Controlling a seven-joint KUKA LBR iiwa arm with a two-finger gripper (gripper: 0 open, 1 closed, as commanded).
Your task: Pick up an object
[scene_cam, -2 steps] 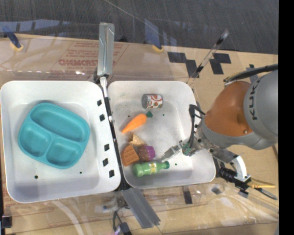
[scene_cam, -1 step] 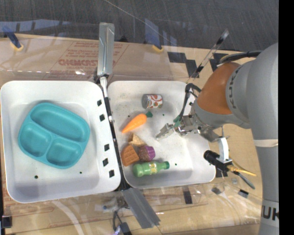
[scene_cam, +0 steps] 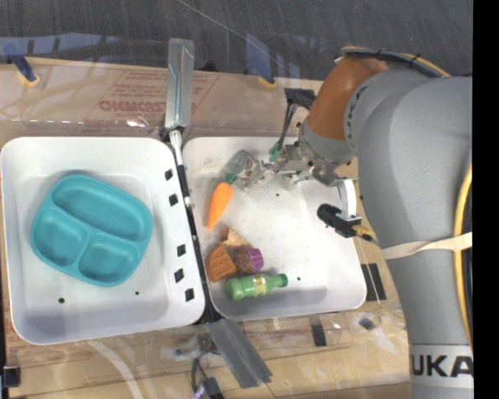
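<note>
Reading "UKA" in white letters, the grey arm (scene_cam: pixel 416 223) enters from the right; red print on the bench sheet (scene_cam: pixel 133 102) is illegible. Left bin (scene_cam: pixel 17 223): a teal divided plate (scene_cam: pixel 91 229). Right bin (scene_cam: pixel 333 273): an orange carrot (scene_cam: pixel 220 203), a waffle piece (scene_cam: pixel 220 263), a purple item (scene_cam: pixel 249 259), a green bottle (scene_cam: pixel 254 286). Gripper (scene_cam: pixel 262 169) at the far edge; whether it is parted or closed cannot be told.

A robot lab: arm (scene_cam: pixel 407 181), 2 bins (scene_cam: pixel 33 322), plastic-covered bench (scene_cam: pixel 108 98).
</note>
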